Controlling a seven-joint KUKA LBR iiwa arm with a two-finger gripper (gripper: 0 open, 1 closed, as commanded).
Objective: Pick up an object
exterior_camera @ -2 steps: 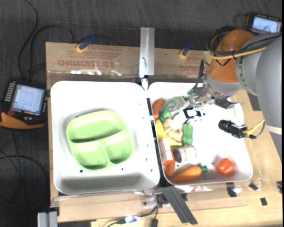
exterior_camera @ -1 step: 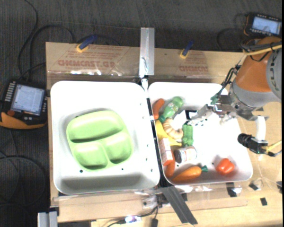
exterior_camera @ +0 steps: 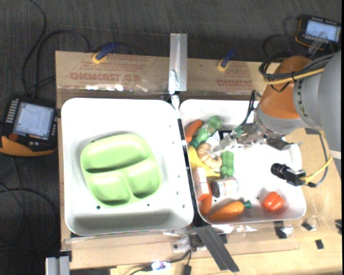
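Observation:
The right white bin holds a heap of toy food along its left side. A green bottle and an orange carrot lie at the top of the heap. Below them sit a tan pastry, a green ridged vegetable and a small red-labelled can. A larger orange carrot lies by the front wall, and a red pepper sits at the front right. My gripper reaches in from the right and hangs low over the heap's upper right, just above the green vegetable.
The left white bin holds a light green divided tray. A metal divider strip stands behind the seam between the bins. Handheld control pendants rest off the bench at left and upper right.

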